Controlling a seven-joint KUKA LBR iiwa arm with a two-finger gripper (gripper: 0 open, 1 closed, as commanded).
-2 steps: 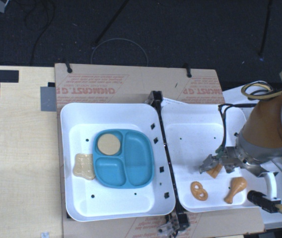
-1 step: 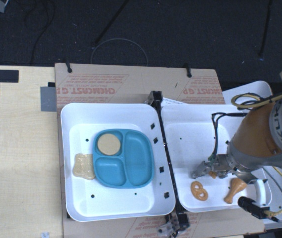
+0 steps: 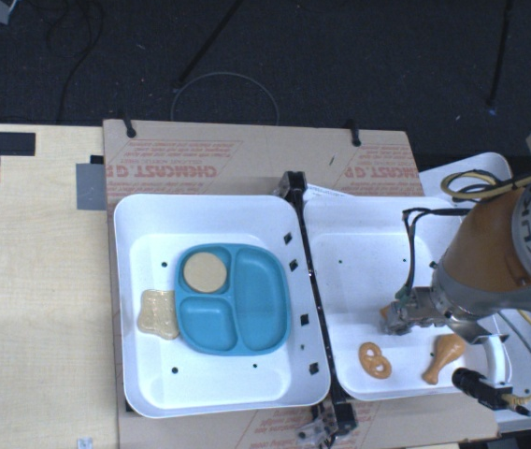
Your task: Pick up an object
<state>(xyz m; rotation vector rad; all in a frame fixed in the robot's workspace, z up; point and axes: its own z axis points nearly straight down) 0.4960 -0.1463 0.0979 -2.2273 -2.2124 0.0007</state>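
A brown pretzel (image 3: 374,360) lies near the front edge of the right bin (image 3: 359,251). A tan drumstick-shaped piece (image 3: 444,355) lies to its right. My gripper (image 3: 400,317) hangs low over the right bin's floor, just above and behind the pretzel and left of the drumstick. Whether anything sits between its fingers is too dark to make out. The arm's orange band (image 3: 490,241) rises to the right of it.
The left bin (image 3: 144,241) holds a blue divided plate (image 3: 256,297) with a round tan cookie (image 3: 204,271) in its back-left compartment. A pale cracker-like piece (image 3: 159,313) lies left of the plate. A black divider (image 3: 305,279) separates the bins. Cables (image 3: 466,183) trail behind the arm.
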